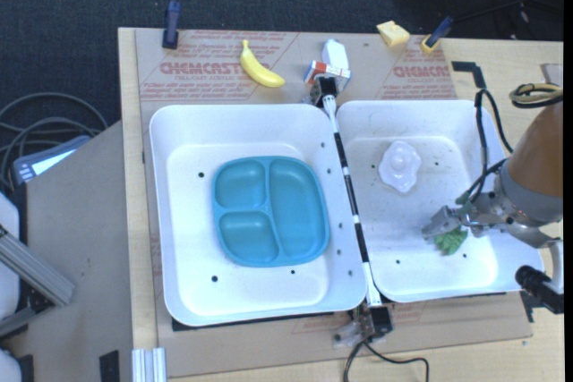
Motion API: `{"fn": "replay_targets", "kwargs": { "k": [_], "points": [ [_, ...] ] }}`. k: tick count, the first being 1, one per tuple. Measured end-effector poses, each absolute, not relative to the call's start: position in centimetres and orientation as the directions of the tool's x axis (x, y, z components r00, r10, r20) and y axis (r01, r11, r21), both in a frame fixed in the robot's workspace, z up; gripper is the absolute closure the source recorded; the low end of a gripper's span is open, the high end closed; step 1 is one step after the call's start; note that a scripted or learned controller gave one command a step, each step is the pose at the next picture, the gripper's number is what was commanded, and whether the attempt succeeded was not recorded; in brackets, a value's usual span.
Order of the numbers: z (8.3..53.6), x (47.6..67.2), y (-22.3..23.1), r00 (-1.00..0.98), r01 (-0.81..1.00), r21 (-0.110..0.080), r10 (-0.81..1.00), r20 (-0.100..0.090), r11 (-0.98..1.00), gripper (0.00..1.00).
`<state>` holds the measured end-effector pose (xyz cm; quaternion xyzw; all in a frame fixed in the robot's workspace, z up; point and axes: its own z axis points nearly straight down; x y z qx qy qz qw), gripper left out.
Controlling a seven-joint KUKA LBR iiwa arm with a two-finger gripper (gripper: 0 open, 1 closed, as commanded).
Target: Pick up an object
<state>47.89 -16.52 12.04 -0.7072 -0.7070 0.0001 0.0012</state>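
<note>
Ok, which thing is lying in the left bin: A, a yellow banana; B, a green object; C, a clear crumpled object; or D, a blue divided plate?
D: the blue divided plate lies flat in the left bin, while the banana sits on the board behind the bins and the clear object and green object are in the right bin.

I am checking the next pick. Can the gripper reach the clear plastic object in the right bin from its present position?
Probably yes. The gripper is low in the right bin, beside a green object. The clear plastic object lies on bare bin floor up and left of it, with nothing between them.
</note>
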Motion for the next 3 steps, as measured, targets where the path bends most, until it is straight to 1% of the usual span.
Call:
{"fn": "replay_targets", "kwargs": {
  "k": [1, 2, 3],
  "points": [
    [8.4, 50.7, -15.8, -0.001, 1.000, 0.001, 1.000, 0.000, 0.001, 0.00],
    [18.1, 52.9, -18.1, 0.000, 1.000, 0.003, 1.000, -0.002, 0.000, 0.00],
    [16.1, 49.2, -22.4, 0.001, 1.000, -0.002, 1.000, -0.001, -0.001, 0.00]
  ]
}}
